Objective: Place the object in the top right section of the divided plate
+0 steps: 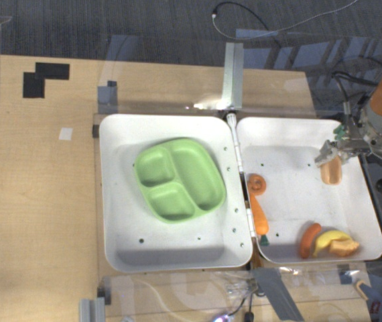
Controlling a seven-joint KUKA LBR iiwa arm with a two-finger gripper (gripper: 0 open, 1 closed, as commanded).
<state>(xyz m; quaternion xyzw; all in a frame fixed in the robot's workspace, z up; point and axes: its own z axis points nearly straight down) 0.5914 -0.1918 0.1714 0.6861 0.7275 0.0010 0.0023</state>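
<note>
Fruit pile (328, 241) sits below gripper (330, 154), which grips tan object (331, 171) over right bin (291, 186); green divided plate (179, 178) far left w/ nothing on it, transfer pending.

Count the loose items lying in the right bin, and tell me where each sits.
4, though the front pile may hide more. A carrot lies along the left wall. A red piece, a banana and a tan piece cluster at the front right corner.
</note>
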